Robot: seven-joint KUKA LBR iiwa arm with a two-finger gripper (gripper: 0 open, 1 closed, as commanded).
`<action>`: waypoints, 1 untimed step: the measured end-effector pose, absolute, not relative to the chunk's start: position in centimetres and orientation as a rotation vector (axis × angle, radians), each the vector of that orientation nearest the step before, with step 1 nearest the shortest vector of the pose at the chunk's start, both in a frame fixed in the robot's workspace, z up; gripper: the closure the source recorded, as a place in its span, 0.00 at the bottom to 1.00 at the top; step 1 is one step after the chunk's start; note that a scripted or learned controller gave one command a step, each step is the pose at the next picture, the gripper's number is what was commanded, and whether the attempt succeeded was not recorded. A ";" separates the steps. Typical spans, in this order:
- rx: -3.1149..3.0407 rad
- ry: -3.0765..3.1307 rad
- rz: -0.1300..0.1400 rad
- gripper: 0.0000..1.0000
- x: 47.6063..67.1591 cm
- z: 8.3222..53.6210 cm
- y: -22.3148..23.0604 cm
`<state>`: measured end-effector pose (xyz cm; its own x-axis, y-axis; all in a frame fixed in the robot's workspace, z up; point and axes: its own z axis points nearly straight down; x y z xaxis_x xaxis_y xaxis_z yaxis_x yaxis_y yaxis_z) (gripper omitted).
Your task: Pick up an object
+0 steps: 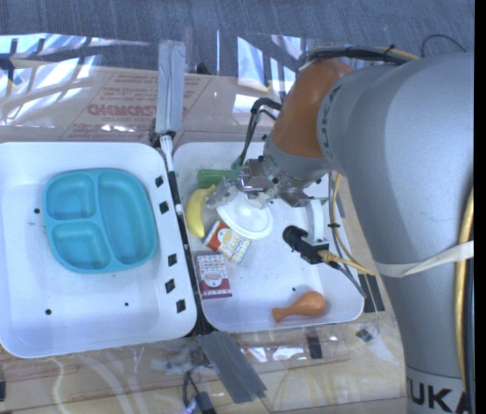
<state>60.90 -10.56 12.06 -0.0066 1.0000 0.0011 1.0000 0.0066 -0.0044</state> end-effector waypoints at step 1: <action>-2.142 -2.333 -0.032 0.00 52.6 10.7 -12.2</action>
